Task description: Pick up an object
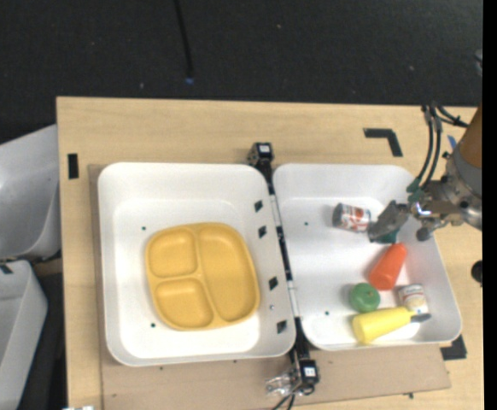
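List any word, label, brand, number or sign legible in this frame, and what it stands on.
None can be read.
Small can in the right bin: red and white label, too blurred to read.
Small jar: label too small to read.
Orange bottle, yellow bottle, green lid, yellow tray: no print visible.

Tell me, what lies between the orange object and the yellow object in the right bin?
In the camera view, a small jar with a white lid lies between the orange object and the yellow object; a green object sits just left.

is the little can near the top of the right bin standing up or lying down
Lying down: the can shows its long side across the right bin floor.
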